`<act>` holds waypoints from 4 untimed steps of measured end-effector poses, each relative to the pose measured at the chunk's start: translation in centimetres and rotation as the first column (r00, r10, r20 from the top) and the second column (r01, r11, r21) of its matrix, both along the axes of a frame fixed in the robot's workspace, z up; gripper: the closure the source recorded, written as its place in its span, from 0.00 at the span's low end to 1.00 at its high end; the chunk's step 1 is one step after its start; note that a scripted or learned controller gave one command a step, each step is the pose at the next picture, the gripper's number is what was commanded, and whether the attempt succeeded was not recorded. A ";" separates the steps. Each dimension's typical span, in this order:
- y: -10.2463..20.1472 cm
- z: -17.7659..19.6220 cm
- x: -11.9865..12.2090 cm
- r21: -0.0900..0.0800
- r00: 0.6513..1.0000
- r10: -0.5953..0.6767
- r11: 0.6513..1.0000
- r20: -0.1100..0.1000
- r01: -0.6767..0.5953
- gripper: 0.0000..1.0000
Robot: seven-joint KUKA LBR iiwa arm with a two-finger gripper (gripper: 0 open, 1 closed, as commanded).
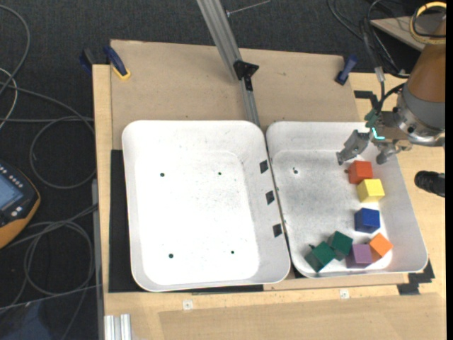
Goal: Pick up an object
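My gripper (369,152) hangs over the back right part of the right bin (311,190), open, its two fingers spread with nothing between them. Just in front of it and a little lower in the view lies a red block (361,171). A yellow block (371,189) touches the red one on its near side. Further forward sits a blue block (367,219). At the bin's near right corner an orange block (381,244), a purple block (362,253) and two dark green blocks (341,243) (323,255) cluster together.
The left bin (191,204) stands beside the right one, with black clips along the shared rims. A slanted metal pole (226,41) rises from the back between the bins. Blue clamps (117,62) hold the board's back corners. Cables lie on the floor at left.
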State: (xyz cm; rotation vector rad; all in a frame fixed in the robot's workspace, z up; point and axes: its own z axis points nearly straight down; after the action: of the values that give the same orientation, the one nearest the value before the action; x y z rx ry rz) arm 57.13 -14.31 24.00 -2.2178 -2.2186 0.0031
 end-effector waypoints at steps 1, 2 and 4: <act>0.0 0.2 0.1 -0.001 1.000 0.000 1.000 0.004 0.000 0.00; -0.2 -6.0 -0.5 0.000 1.000 -0.001 1.000 -0.003 0.001 0.00; 0.4 -14.3 0.0 0.000 1.000 0.000 1.000 -0.001 0.000 0.00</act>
State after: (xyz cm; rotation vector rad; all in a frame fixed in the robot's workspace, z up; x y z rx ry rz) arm 57.18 -13.87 9.72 -2.2177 -2.2180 0.0040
